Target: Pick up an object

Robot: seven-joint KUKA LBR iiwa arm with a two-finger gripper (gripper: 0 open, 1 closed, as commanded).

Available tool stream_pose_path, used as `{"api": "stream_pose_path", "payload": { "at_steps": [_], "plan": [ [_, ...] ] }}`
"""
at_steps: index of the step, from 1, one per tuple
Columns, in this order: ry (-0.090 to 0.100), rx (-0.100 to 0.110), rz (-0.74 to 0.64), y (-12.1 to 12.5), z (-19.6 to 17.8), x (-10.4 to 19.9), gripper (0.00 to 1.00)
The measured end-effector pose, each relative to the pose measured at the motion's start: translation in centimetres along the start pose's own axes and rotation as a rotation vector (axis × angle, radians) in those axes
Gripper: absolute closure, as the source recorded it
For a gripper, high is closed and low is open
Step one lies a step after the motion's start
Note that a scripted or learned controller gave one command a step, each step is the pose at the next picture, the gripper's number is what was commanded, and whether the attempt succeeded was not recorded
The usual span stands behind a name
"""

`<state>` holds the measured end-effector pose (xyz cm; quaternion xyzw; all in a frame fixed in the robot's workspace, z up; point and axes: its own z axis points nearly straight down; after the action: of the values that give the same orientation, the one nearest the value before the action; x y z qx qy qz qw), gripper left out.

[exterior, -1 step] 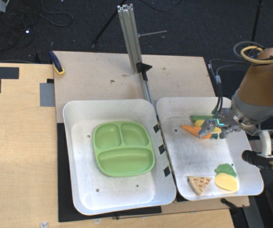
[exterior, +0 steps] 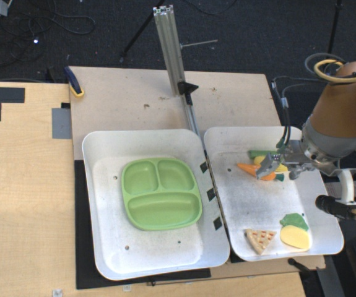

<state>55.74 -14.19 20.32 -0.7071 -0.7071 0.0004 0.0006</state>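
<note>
In the right bin (exterior: 233, 228), a small cluster of toy food lies near the far middle: an orange carrot-like piece (exterior: 248, 167), a yellow piece (exterior: 261, 159) and green bits (exterior: 256, 153). My gripper (exterior: 272, 167) is low over the right side of this cluster and touches or covers part of it. It hides what lies directly under it. Near the bin's front edge lie a pizza slice toy (exterior: 259, 240) and a yellow fruit with a green leaf (exterior: 295, 234), well apart from the gripper.
The left bin (exterior: 103, 240) holds a green divided plate (exterior: 161, 192). A metal post (exterior: 171, 48) stands behind the bins. The arm's grey and orange wrist (exterior: 335, 119) hangs over the right bin's far right corner.
</note>
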Motion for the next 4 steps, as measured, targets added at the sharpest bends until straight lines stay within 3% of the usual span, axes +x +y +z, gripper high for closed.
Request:
{"api": "stream_pose_path", "payload": {
  "at_steps": [1,2,3,4],
  "plan": [
    [0.001,0.007,0.001,-0.2,6.1,-0.7,0.00],
    [0.001,-0.001,0.001,-0.1,11.1,-0.7,0.00],
    [0.002,-0.003,0.005,-0.1,9.9,-0.7,1.00],
    [-0.001,-0.002,-0.001,0.3,5.6,-0.9,1.00]
  ]
}}
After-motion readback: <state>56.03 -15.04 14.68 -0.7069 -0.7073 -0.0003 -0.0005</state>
